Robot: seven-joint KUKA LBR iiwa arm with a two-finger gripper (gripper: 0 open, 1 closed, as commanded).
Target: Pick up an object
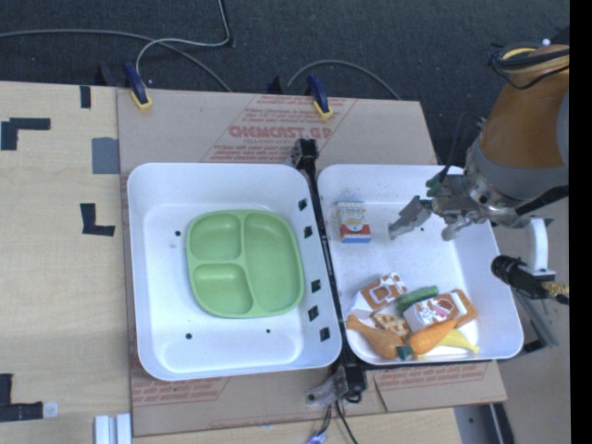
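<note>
the tool (428, 219) hangs over the upper right part of the right bin (481, 336), its two grey fingers spread apart with nothing between them, so it is released and carrying nothing; i'd judge it is poised this way to come down on something, and no object is picked up yet. nearest to it, a little to its left on the bare white floor of the bin, lies a small carton (353, 221), a boxy printed pack in white, red and blue that sits apart from everything else, which would likely make it the easier thing to grasp. the other candidates are crowded in the bin's lower corner: a waffle-like toy (382, 291) with a brown grid face, a small can (426, 314) with a red and white label, an orange carrot (431, 338) with a smooth tapering body, and a yellow banana (460, 342), all touching or overlapping, plastic-looking and glossy. the left bin (157, 266) holds a pale green divided plate (245, 263) with three rounded compartments, lying flat at its middle. both bins rest side by side on a cardboard sheet (268, 132) clamped onto the wooden counter (46, 276)
</note>
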